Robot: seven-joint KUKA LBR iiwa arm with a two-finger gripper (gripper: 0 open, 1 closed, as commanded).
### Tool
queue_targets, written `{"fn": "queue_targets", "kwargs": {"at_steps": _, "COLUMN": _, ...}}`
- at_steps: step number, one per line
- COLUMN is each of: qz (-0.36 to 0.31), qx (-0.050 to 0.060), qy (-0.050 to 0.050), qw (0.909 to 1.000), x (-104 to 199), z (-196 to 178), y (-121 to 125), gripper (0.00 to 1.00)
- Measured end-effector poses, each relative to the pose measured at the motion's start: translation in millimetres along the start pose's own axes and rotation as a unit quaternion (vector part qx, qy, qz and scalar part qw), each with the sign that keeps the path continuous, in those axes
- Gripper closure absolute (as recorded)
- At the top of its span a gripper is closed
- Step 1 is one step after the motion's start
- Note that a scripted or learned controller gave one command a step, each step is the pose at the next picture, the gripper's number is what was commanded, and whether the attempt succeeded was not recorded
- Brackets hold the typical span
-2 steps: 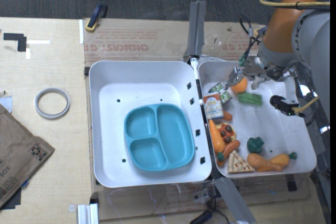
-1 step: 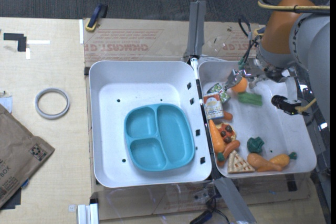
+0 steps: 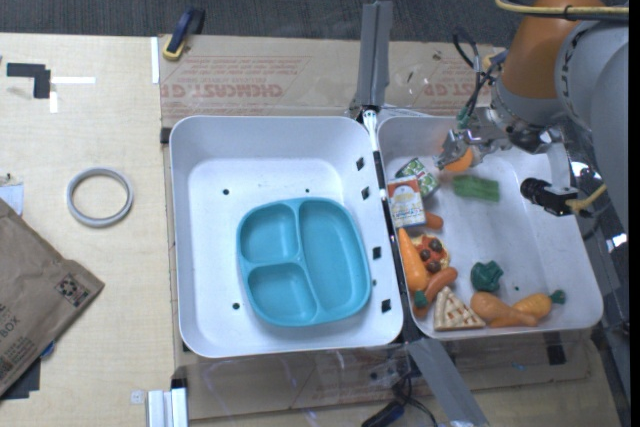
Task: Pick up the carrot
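gripper (image 3: 458, 155) grips carrot (image 3: 462, 158) over right bin (image 3: 572, 260).

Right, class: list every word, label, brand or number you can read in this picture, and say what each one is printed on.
"BOX" reads on the brown paper bag at the left edge.
Red lettering on the cardboard sheet behind the bins is upside down and too faint to read with certainty.
The label on the small packet in the right bin is too small to read.

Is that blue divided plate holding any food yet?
No. The blue plate sits in the left bin with all three compartments bare; the toy food lies in the right bin.
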State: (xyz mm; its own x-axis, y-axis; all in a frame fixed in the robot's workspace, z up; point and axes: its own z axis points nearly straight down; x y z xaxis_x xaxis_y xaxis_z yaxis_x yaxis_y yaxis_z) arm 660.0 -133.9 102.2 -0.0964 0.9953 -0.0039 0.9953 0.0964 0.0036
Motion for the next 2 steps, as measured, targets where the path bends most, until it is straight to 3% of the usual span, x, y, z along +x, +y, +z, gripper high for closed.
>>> {"fn": "queue_targets", "kwargs": {"at_steps": 1, "qz": -0.036, "qx": 0.001, "qy": 0.001, "qw": 0.9993, "x": 77, "z": -90, "y": 7, "gripper": 1.0}}
{"fn": "queue_targets", "kwargs": {"at_steps": 2, "qz": 0.007, "qx": 0.002, "qy": 0.001, "qw": 1.0, "x": 163, "z": -90, "y": 15, "gripper": 1.0}}
